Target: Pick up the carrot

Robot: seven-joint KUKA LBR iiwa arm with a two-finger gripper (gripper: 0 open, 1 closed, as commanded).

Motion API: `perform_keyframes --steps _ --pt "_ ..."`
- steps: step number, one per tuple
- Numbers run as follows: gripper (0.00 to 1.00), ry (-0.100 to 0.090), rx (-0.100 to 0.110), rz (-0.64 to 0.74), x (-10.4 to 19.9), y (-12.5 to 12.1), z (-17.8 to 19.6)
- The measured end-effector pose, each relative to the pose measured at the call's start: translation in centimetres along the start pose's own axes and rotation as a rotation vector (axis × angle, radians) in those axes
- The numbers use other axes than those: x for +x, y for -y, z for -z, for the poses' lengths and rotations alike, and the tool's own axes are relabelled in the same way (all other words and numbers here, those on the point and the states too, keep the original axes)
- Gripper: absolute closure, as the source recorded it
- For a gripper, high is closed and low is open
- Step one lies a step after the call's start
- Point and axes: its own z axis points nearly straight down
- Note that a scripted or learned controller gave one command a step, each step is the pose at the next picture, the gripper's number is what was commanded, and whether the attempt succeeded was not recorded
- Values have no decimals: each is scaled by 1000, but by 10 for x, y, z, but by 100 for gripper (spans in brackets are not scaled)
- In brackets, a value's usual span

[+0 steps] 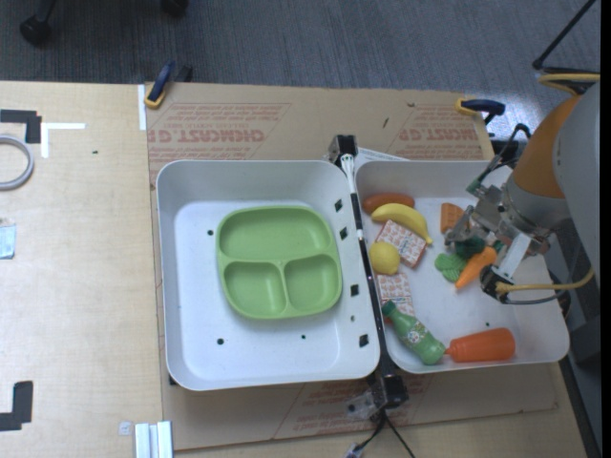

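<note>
The carrot is sitting up at a slant in the right bin, a small orange piece with a green leafy top spreading at its lower left end. Its upper end is lying right at the tip of the gripper, which is reaching down into the bin from the right. From where I am standing I cannot tell how wide the claw is standing or whether it is truly gripping the carrot.

Around it I am counting one of each thing. A larger orange carrot-like toy is lying flat near the bin's front wall. A green bottle is lying just left of that one, tilted. One yellow banana is curving across the upper left part, with a red-orange sausage shape just behind it. One yellow lemon is resting against the left wall. Two small patterned packets are lying here, one beside the lemon and another below it. One small orange block is sitting near the gripper's upper side.

The left bin is holding one green plate with three compartments. The two bins are sitting side by side on brown cardboard, touching along the middle.
</note>
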Motion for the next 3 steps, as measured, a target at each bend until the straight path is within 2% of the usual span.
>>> perform_keyframes --steps 1,2,3 --pt "0 -1 1 321 -8 38 0" --pt "100 -2 -2 320 -7 37 11" --pt "100 0 -2 286 19 34 135"
